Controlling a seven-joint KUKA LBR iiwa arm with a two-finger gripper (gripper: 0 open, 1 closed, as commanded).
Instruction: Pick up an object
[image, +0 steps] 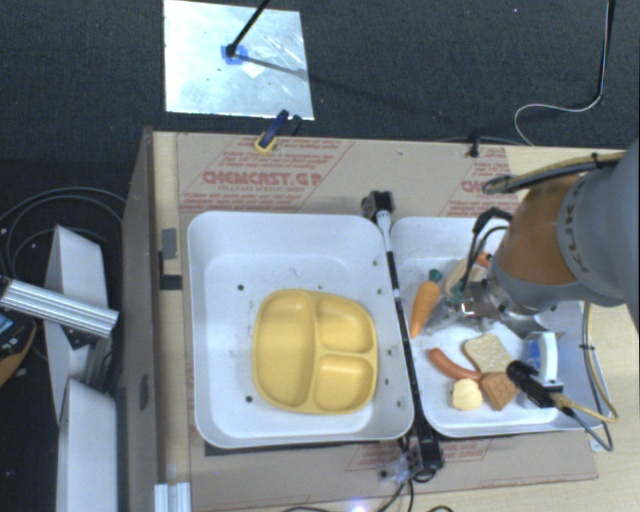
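Your left bin (215, 300) carried a yellow divided tray (315, 350); over in the right bin (430, 415) the toy carrot (424, 305) lay by the divider, just left of the gripper (462, 305). I couldn't tell you the claw's state. That carrot looked light, stiff and slick, so you'd want its thick middle.

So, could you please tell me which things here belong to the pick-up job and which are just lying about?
Belonging to the job:
- end effector
- carrot
- sausage
- bread slice
- brown toast piece
- pale round piece
- right bin

Just lying about:
- yellow divided tray
- left bin
- foil sheet
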